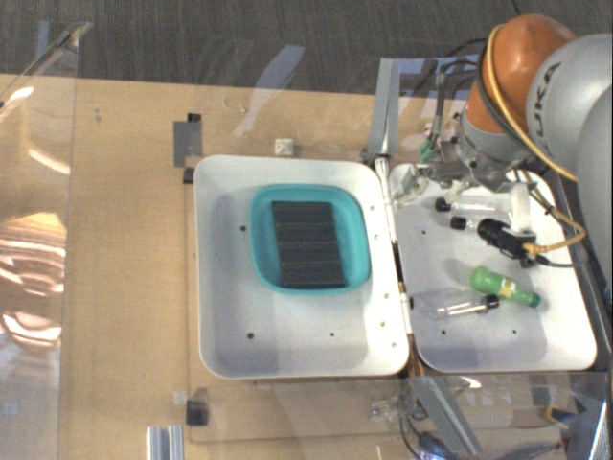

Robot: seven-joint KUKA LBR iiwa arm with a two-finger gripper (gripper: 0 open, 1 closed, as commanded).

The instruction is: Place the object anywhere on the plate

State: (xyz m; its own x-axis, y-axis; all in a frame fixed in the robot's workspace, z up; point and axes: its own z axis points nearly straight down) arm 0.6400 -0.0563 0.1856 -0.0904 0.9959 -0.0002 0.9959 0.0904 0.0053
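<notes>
Pale wooden bench (115, 286) carries two shallow white bins side by side, seen from above at a slant. Closest to the camera in the right bin (565, 348), a slim clear-and-black stick (466, 307) lies flat, well short of the pincer (431, 182) on its camera side. Just beyond the stick, near it but apart, a green bottle-shaped object (504, 288) rests on its side on the bin floor, also on the camera side of the pincer and clear of it. Across the divide, toward the view's left of the pincer, the left bin (230, 333) bears a teal plate (261, 220) with a dark ridged slab (306, 244) lying on its middle. The pincer hangs low over the far left corner of the right bin, beside the wall shared by the bins; whether it is open or closed cannot be told, and nothing is seen in its grip. Above it rises the grey arm (575, 75) with its orange band (512, 56). Farther off, beyond the bench edge, lies dark carpet (239, 8).
</notes>
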